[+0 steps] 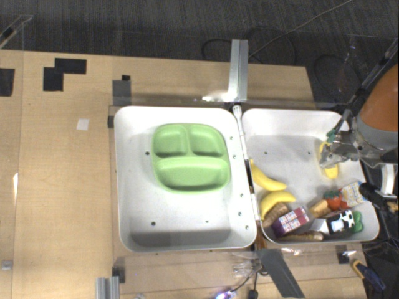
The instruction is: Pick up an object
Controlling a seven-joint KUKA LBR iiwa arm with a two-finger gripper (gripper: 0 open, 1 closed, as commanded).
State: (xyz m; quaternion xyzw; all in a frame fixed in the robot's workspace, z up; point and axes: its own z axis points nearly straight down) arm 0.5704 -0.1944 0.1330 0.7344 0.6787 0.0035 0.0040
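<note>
Nearest the camera, the right bin's (293, 126) front edge is crowded with small things: a purple carton (290, 220), a black-and-white box with green (345, 222), a brown stick-like piece (305, 236) and a red-and-orange item (333, 203). Largest on the wooden counter (56, 179) are the two white bins, side by side. In the left bin (134, 226) lies a green divided plate (190, 156), flat, near its centre. Two bananas (272, 192) lie by the right bin's left wall. At that bin's right wall the hand (333, 156) sits low over a small yellow object (330, 169); whether it grips it, or how wide it stands, I cannot tell.
</note>
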